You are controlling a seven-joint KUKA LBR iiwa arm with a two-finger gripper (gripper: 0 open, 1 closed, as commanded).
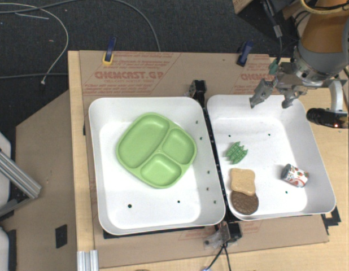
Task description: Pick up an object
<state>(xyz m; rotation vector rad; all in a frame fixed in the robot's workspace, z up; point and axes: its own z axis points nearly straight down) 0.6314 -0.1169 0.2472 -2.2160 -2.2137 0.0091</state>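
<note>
Hovering tool (274,100), green toy (236,151) well below

Both white bins (217,219) viewed from above at a slant, from a moderate distance, bench framed whole around them, arm (324,24) entering from right of bins

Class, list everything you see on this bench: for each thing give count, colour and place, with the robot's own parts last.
Bins: two, white, side by side on the bench.
Plate: one, green, three compartments, in the left bin.
Toy: one, green, small, right bin, near its middle.
Bread: one, tan, right bin, near front.
Disc: one, brown, just in front of the bread.
Can: one, white and red, right bin, right side.
Clamps: two, blue, back edge.
Gripper: one, grey, open, above the right bin's back edge.
</note>
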